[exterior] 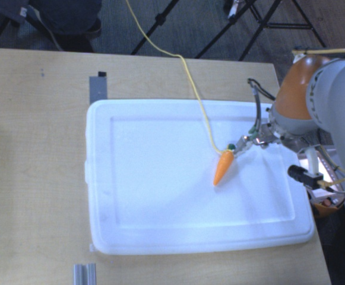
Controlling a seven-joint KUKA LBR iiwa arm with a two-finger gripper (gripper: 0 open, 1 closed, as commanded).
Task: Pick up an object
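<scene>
Gripper (241, 146) sits at approx 3 o'clock in the white bin (101, 177), reaching in from the right w/ the grey arm (332, 94) and its orange band above it. The finger tips are right at the green top of the toy carrot (222, 167), but they're too small and blurred to judge: can't tell if the hand is clenched, released or actually grasping. The carrot top looks to be touching the tips, or just beside them.

The carrot lies a bit right of bin centre, tip pointing to approx 7 o'clock, leaf end toward 1 o'clock where it meets the gripper. A yellow cord (187, 70) runs from the carrot top out over the bin's far rim toward 12 o'clock and off the bench (29, 129).

Step, as I read it: the grasp phase of the pick, at or just around contact w/ the carrot's top end. Next move prob calls for a firm closure on the narrow leaf end, then a straight lift. The grip point is small, so a slip is likely.

Room: the bin floor is wide open toward 9 and 6 o'clock. The near-right rim at 3 to 4 o'clock is close to the wrist, w/ cables and a black fitting (303, 176) hanging there. The cord could drag on the lift.
</scene>
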